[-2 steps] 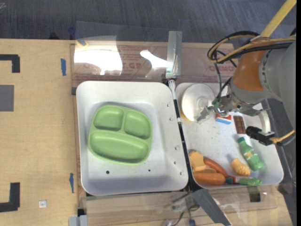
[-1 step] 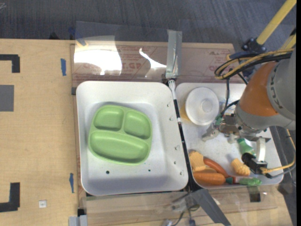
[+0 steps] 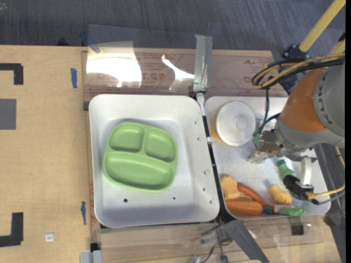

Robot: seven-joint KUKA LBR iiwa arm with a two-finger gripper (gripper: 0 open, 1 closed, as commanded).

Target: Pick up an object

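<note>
Gripper (image 3: pixel 262 149) hangs low over the right bin (image 3: pixel 241 163), near its middle, and its fingers are too dark and blurred to judge, so I cannot tell their state or whether they hold anything. Just to its left stands a white round lid (image 3: pixel 236 123). Below it lie a toy carrot (image 3: pixel 244 206), a corn piece (image 3: pixel 280 194) and a green marker (image 3: pixel 286 170). Well to the left, a green divided plate (image 3: pixel 141 155) lies in the left bin (image 3: pixel 104 114).

Light green divided plate (image 3: pixel 141 155) in the white left bin (image 3: pixel 104 114). White round lid (image 3: pixel 236 123) in the right bin (image 3: pixel 241 171), with orange carrot (image 3: pixel 244 206) and yellow corn (image 3: pixel 281 194) nearer that bin's front edge.
</note>
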